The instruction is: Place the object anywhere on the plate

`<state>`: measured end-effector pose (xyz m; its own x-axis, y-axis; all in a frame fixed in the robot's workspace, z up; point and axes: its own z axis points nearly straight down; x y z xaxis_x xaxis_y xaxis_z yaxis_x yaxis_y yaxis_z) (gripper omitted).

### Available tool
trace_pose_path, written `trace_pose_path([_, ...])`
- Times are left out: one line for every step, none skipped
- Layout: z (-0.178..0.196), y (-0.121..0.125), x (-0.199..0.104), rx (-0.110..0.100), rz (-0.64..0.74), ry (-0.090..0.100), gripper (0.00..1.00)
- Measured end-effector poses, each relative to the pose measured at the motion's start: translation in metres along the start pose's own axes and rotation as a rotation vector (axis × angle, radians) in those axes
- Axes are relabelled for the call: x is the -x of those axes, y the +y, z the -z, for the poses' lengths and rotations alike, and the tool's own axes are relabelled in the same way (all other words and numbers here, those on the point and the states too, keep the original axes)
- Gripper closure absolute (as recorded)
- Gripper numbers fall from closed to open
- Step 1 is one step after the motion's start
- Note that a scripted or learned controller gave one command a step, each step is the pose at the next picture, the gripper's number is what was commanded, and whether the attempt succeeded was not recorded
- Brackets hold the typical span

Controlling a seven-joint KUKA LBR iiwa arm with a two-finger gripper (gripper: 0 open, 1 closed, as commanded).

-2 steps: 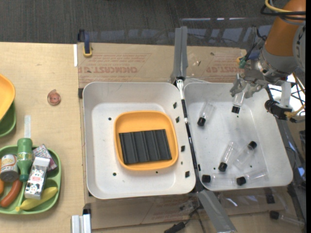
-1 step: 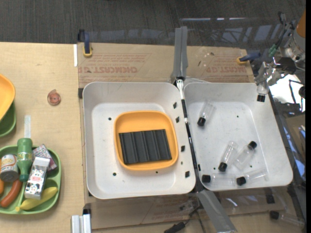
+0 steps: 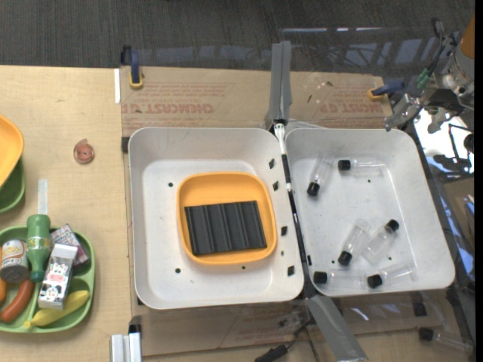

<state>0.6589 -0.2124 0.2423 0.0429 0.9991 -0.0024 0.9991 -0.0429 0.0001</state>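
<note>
An orange plate [image 3: 226, 182] lies in the middle of the left bin [image 3: 155, 225]. A dark grey ribbed rectangular object [image 3: 225, 227] rests flat on the plate and covers most of its floor. The arm's end with my gripper [image 3: 408, 105] hangs at the far right, above the back right corner of the right bin [image 3: 423, 202], well away from the plate. Nothing shows in the gripper.
Several clear vials with black caps [image 3: 353, 244] lie scattered in the right bin. On the bench to the left stands a green tray [image 3: 79, 302] of toy food, with a yellow and green dish [image 3: 7, 157] at the left edge and a small pink disc [image 3: 84, 152].
</note>
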Motion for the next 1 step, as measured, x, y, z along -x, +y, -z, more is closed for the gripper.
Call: trace_pose_path([0.1466, 0.0006, 0.0012, -0.001, -0.024, 0.001, 0.0])
